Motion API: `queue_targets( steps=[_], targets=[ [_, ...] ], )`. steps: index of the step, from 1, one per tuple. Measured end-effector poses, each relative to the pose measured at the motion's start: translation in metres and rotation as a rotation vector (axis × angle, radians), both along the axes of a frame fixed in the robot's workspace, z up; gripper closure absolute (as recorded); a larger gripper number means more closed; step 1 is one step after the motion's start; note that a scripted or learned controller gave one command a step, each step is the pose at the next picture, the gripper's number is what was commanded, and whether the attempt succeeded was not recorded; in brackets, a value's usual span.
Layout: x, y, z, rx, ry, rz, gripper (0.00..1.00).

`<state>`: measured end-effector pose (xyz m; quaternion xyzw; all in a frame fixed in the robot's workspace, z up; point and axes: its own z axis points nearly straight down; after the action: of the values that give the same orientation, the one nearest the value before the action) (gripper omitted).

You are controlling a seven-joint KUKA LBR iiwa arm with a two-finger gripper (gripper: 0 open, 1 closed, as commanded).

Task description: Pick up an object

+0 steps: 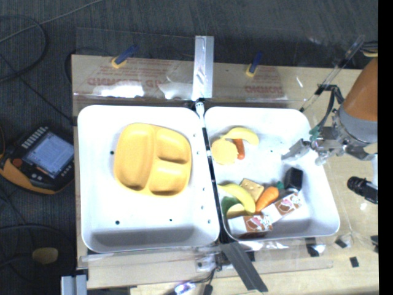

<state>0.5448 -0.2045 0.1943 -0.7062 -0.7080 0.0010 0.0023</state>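
The right bin (319,192) is holding the toy food, the gripper (305,147) is hanging over its right side with its fingers spread and pinching nothing, and the small black block (294,177) is lying just below it, toward the near edge.

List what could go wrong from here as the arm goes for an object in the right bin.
1. The banana, carrot, black block and carton lie packed together in the right bin, so a grab there may catch two things or push one aside.
2. The gripper hangs close to that bin's right wall, which it may clip on descent.
3. The curved banana could slip from a pinch.
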Motion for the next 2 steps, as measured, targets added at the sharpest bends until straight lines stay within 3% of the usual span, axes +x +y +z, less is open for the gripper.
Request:
queue_targets(
  steps=[1,2],
  targets=[
    [0.047,0.064,-0.106,-0.007,-0.01,0.088,0.0],
    [0.121,0.074,-0.106,-0.019,0.008,0.378,0.0]
  ],
)
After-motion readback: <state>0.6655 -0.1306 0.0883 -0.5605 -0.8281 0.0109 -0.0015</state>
